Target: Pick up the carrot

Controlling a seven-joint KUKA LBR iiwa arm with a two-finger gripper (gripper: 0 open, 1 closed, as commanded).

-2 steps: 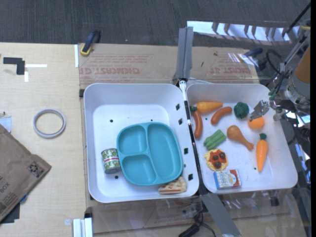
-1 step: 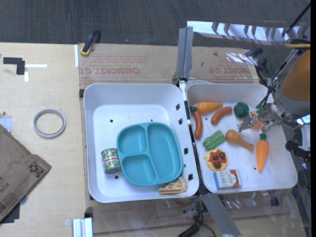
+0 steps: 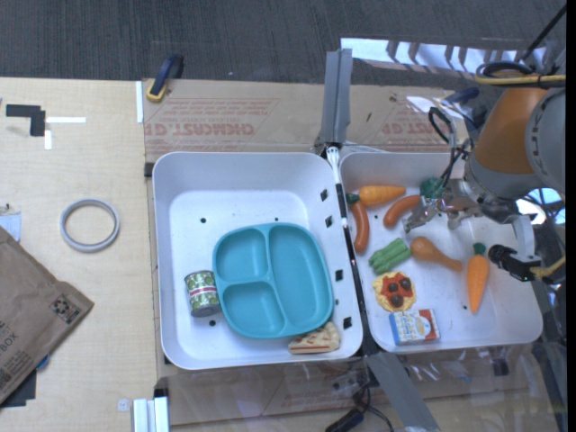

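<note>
Two carrots lie in the right bin. One carrot rests lengthwise near the bin's far left corner, with its green end pointing left. The other carrot lies near the right wall, green top away from me. My gripper hangs low over the bin's far middle, between the two carrots. It sits right beside an orange-red sausage and above a chicken drumstick. Neither carrot is touched by it.
The right bin also holds a second sausage, a green vegetable, a pizza slice and a small carton. In the left bin sit a teal divided plate, a can and a sandwich piece.
</note>
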